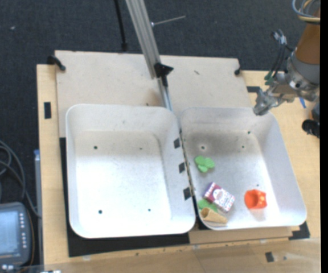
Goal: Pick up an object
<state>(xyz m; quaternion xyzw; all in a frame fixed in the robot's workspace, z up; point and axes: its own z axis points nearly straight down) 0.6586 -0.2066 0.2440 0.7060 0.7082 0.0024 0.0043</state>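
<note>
1. A small tan cone-shaped piece (212, 214) lay at the right white bin's (278, 152) front rim, beside a purple-and-white carton (218, 196).
2. The claw (262, 104) hung over the back corner, grip unclear; nothing picked yet.

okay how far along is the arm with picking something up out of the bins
Done: nothing looks picked yet. The green piece, the small purple-and-white box, the orange object and the tan piece all lie in the right bin.
In hand: the gripper sits at that bin's far right corner, away from them.
Left: reach down to one, close on it and lift.
</note>
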